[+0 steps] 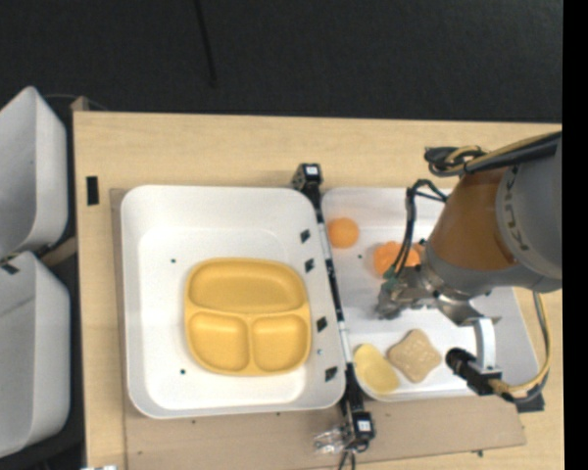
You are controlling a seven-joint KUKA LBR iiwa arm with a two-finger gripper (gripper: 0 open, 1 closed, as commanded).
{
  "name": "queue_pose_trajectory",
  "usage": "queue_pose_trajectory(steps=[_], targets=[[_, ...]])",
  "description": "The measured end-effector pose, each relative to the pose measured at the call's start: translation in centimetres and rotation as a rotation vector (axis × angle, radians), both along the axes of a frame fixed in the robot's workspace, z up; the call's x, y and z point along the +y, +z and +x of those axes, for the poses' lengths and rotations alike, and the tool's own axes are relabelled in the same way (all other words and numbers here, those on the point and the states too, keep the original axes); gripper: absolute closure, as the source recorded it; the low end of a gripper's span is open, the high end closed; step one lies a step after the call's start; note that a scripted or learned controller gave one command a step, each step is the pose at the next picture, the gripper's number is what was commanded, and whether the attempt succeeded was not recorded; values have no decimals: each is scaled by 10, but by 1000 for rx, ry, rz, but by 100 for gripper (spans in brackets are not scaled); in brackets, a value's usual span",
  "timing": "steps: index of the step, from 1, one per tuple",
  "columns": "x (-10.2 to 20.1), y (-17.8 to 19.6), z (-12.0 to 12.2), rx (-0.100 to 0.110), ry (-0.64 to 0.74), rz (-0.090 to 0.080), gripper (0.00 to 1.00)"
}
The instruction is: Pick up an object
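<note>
In the right bin [363, 213] lie a small orange ball [343, 232], an orange piece [392, 257] partly behind the arm, a pale yellow oval piece [374, 368] and a tan cracker-like piece [414, 354]. My gripper [394, 297] hangs low over the middle of this bin, just below the orange piece and above the tan piece. I see nothing between its fingers. The arm's orange band and grey wrist cover the bin's right half.
The left bin [157, 223] holds a yellow divided plate [247, 314] with three compartments. Black clips line the wall between the bins [323, 262]. Cables trail from the wrist at the right [441, 160]. White shapes stand off the bench at far left [15, 174].
</note>
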State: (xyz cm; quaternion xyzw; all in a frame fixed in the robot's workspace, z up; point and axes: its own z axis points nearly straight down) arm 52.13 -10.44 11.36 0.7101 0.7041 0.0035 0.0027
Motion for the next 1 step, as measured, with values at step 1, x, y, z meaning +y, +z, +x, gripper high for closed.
queue_pose_trajectory(steps=[1], targets=[[-6,63,3,2,11,-3,100]])
